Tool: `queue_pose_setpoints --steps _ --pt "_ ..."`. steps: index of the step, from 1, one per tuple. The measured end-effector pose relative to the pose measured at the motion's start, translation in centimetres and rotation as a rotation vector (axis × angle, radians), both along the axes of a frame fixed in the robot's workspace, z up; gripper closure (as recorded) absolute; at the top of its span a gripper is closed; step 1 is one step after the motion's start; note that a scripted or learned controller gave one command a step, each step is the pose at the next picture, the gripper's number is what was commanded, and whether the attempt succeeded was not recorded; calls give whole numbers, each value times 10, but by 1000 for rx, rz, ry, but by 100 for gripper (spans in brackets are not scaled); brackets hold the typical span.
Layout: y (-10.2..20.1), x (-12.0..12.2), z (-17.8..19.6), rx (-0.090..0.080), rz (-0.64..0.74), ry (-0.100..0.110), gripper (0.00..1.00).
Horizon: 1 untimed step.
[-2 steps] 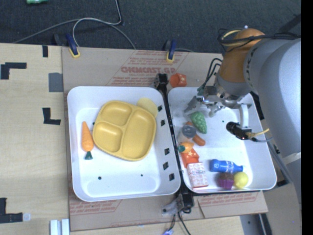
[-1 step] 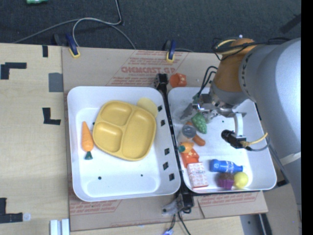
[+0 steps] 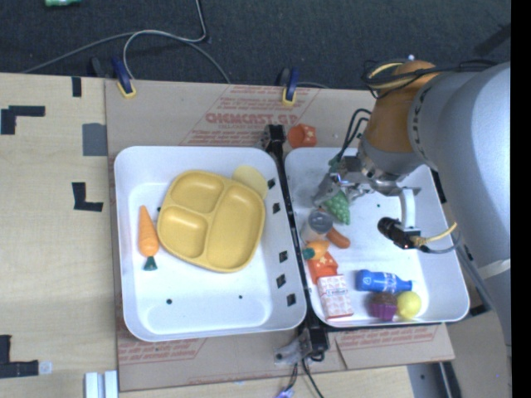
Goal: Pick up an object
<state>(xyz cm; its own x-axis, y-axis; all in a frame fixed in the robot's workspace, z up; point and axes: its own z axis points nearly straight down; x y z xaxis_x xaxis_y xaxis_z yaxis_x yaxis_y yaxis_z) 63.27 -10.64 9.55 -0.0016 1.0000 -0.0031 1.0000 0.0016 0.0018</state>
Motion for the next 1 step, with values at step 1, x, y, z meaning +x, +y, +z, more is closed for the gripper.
queue_pose_setpoints --steps 1 --pt "58 9 90 3 2 0 100"
